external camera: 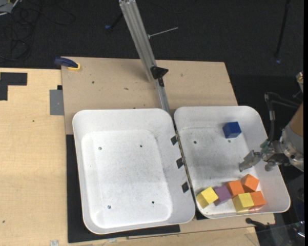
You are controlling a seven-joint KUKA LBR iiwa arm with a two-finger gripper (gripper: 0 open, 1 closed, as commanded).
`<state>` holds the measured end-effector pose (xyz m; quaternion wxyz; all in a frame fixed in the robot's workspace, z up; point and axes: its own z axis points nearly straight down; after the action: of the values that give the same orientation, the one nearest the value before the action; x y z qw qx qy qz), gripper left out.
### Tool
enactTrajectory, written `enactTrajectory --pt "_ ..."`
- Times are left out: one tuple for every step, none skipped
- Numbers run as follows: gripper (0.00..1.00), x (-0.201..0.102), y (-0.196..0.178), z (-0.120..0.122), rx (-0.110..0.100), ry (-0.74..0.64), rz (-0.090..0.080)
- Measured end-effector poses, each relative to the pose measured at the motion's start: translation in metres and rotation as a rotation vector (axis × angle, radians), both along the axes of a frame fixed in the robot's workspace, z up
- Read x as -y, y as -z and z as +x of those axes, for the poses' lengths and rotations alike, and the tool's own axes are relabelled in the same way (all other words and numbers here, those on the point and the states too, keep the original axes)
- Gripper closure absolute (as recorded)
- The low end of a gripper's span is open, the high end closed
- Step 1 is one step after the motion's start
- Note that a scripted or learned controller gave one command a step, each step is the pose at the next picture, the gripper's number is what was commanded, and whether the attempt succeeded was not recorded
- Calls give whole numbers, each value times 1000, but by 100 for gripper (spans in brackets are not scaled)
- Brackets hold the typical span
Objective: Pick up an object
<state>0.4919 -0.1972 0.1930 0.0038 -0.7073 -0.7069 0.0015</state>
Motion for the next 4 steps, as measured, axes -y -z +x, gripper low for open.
enactTrajectory --pt "0 -7 45 1 0 2 1" --pt "0 -7 98 1 6 2 -3" --pt "100 -7 86 2 10 7 -3" --pt "100 -15 35 -2 10 -2 -3"
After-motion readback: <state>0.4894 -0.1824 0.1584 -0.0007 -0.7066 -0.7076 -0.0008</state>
